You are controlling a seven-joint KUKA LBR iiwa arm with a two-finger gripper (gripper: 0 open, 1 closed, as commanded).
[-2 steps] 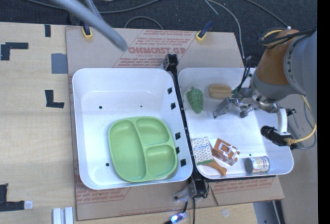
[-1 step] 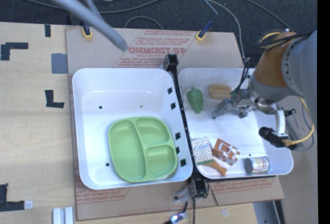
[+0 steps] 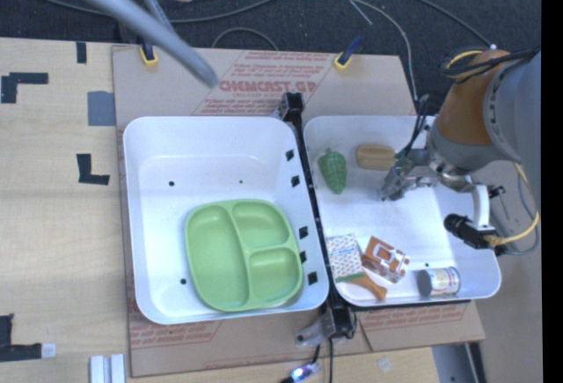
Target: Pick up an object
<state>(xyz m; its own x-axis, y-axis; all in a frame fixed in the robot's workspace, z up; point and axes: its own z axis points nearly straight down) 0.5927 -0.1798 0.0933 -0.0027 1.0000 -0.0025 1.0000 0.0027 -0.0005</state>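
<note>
1. You see the arm reaching in from the right, its orange band bent over the right rim of the right bin, with the grey wrist angled down and leftward into the bin.
2. The gripper sits low over the upper middle of the right bin floor, close to or touching the white surface; which of the two cannot be told.
3. Gripper state: the dark tip is too small and blurred for you to judge its opening. Nothing visibly sits in it.
4. Taking the gripper as landmark: the tan wooden block lies just above and to the left of it, near but apart.
5. The green leafy piece lies further left of the gripper, close to the divider between the bins.
6. Below the gripper, well apart, a patterned card and an orange-and-white packet lie near the bin's lower rim, with an orange stick-shaped item beneath them.
7. Below and right of the gripper, a small can lies on its side in the bin's lower right corner.
8. Far left of the gripper, in the left bin, a green divided plate rests flat in the lower half.
</note>
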